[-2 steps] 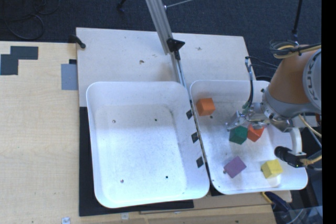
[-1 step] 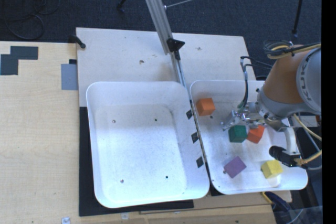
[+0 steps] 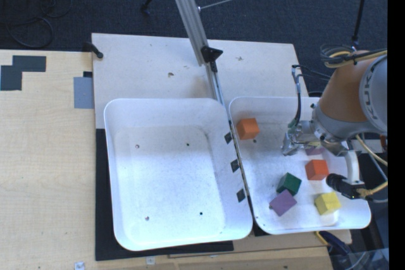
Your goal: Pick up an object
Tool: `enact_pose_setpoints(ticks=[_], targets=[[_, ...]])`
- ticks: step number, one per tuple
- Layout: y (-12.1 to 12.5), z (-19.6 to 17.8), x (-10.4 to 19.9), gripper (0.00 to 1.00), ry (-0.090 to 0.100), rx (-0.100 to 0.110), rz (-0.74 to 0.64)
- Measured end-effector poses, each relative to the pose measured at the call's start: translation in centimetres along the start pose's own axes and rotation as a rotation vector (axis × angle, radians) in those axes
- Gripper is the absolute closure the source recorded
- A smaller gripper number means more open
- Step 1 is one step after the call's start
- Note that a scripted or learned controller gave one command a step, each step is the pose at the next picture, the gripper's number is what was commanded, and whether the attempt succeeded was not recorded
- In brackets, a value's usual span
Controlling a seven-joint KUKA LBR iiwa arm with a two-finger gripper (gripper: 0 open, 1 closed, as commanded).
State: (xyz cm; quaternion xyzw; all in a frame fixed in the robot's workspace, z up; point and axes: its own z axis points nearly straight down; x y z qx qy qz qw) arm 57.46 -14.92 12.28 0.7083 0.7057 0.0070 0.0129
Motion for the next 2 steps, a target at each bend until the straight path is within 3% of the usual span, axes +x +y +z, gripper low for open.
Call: enact_pose_setpoints(ticks=[1, 2], targets=[[-4.55, 2.94, 0.09, 1.0, 0.008, 0.023, -0.001], [-4.5, 2.89, 0.07, 0.0, 0.009, 0.025, 0.0]])
